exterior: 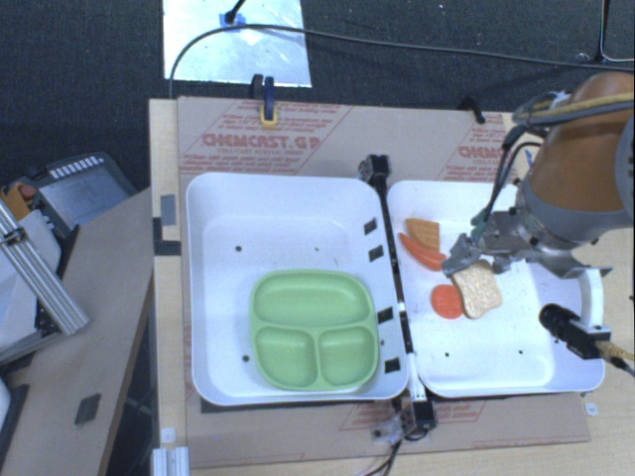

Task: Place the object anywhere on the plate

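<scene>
A green divided plate (315, 327) lies in the left bin (213, 266), toward its front. In the right bin (516, 370) a tan slice of bread (480, 293) lies near the middle, with a red round slice (446, 302) touching its left side. My gripper (479, 259) hangs directly over the bread's far edge, reaching in from the right. Whether it touches the bread is unclear from this angle.
An orange-red carrot-like piece (423, 253) and a small tan wedge (423, 231) lie just left of the gripper, near the divider between the bins (389, 266). The grey arm (580, 181) covers the right bin's far right corner.
</scene>
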